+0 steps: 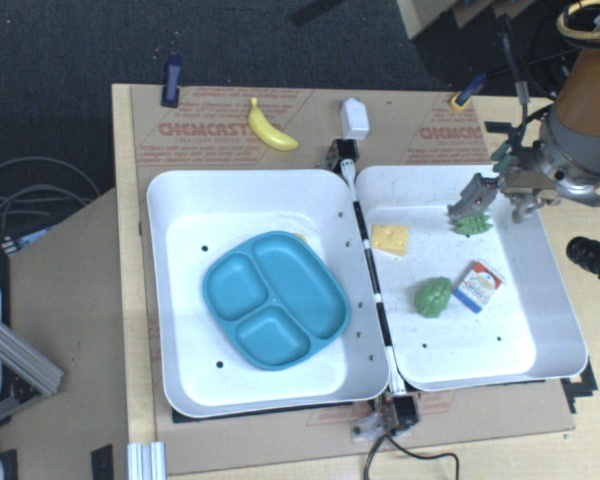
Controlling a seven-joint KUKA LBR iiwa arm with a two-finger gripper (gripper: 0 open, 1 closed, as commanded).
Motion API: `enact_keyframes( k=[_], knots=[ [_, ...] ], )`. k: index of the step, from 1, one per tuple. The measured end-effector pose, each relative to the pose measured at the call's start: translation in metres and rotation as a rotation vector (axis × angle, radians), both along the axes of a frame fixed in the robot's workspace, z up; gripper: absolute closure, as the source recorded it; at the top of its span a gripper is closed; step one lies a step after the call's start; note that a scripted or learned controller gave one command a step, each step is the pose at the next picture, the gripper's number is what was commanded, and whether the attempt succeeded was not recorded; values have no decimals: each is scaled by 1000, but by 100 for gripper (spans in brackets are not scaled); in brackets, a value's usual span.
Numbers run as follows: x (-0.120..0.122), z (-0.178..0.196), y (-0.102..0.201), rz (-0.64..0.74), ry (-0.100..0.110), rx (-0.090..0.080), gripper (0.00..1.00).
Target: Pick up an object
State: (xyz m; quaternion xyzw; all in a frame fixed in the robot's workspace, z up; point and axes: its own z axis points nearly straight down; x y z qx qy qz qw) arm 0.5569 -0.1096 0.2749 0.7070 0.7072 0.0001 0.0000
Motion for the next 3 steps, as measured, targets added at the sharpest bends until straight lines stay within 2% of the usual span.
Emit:
enact_keyframes(
  k=[1,2,3],
  knots=[
    [-20,-126,1,-1,2,1,0],
    [-46,-191,13,-1,1,1,0],
    [-46,-181,12,-2,-1,0,100]
  ],
)
